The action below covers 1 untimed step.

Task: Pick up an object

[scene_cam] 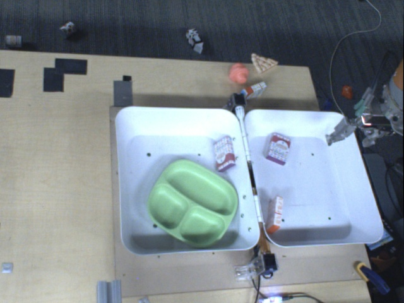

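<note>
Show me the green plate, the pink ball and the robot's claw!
green plate [192,202], camera view, on its middle ridge.
pink ball [238,73], camera view, on its centre.
gripper [344,131], camera view, between its fingertips.

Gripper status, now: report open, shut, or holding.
Gripper: over the right bin's upper right edge, nothing seen between its fingers; open or shut cannot be told.

The arm is cut off by the right edge, and the tool's fingers blur together.
</note>
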Motion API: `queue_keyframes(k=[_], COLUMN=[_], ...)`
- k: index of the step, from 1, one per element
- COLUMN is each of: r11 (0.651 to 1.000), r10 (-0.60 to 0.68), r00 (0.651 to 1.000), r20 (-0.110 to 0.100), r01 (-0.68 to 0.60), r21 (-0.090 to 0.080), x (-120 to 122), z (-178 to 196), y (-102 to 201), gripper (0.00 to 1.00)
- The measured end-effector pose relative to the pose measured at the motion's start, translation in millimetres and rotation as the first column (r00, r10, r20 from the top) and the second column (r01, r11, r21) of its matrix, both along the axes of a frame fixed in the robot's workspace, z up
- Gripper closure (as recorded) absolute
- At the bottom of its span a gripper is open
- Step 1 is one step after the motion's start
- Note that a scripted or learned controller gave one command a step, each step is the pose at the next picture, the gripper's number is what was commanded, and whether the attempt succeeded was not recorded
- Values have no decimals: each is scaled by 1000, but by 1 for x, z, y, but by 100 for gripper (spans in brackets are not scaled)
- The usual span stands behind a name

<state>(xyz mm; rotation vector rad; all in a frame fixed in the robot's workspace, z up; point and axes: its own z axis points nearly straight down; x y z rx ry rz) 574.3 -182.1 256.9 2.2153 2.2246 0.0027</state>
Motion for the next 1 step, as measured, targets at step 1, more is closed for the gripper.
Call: queue_keyframes(k=[1], r11=[1000], r10=[-2], r00=[1000], r20=[-3], r01=[2], r21=[1], x=[30], z=[-116], y=[-18], gripper=[0])
